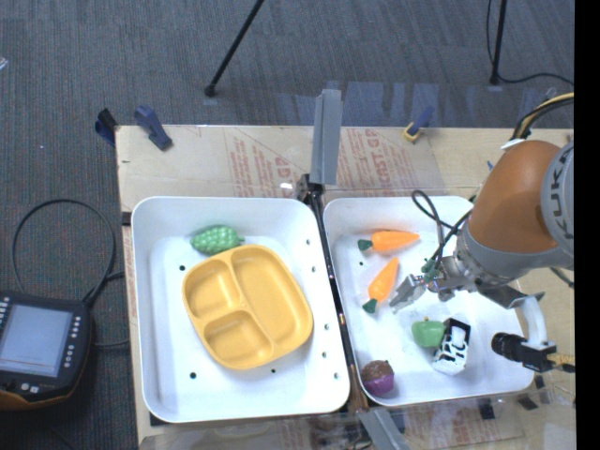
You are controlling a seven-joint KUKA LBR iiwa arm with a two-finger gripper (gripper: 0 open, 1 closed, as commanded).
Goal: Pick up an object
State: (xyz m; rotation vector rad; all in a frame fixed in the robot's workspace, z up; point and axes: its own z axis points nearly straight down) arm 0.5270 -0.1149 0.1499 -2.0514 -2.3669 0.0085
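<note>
Small orange toy carrot [385,278] just beside gripper [409,292], approach step; finger state impossible to tell; needed next: lowering squarely over it.

Single fixed camera, mounted above the tabletop [234,157] and looking down at a slant from moderate distance, framing the left bin [155,251] and right bin [349,216] side by side, carpeted floor beyond, with the arm [516,209] entering from the frame's right.
</note>
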